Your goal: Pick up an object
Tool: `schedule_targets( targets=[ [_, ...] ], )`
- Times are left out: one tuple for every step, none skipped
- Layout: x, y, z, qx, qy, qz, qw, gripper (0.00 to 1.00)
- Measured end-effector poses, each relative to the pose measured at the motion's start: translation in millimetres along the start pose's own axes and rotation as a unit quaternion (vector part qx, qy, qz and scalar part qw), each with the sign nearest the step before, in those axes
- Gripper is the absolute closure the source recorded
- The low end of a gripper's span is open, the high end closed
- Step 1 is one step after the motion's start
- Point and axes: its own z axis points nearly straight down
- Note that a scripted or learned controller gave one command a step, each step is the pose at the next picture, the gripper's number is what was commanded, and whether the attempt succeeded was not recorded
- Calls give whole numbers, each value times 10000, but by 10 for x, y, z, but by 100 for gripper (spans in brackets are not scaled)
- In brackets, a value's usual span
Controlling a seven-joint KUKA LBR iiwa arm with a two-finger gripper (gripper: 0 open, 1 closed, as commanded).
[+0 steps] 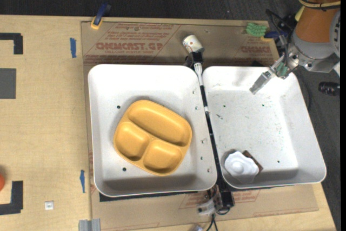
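A yellow three-compartment dish [153,137] lies in the middle of the left bin [108,84]. In the right bin [286,116], a small white lumpy object on a brown scrap [240,164] sits near the front left corner. My gripper [260,83] hangs over the far part of the right bin, slanting down to the left from the grey and orange arm [316,24]. It is well apart from the white object, and I see nothing held at its tip.
A black divider [205,116] runs between the two bins, with a white-capped fitting [191,43] at its far end. Both bins rest on a brown board [135,43] with clips at its far corners.
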Motion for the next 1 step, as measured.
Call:
schedule_targets(
  targets=[
    [567, -529, 588, 20, 14, 1349, 9909, 0]
  ],
)
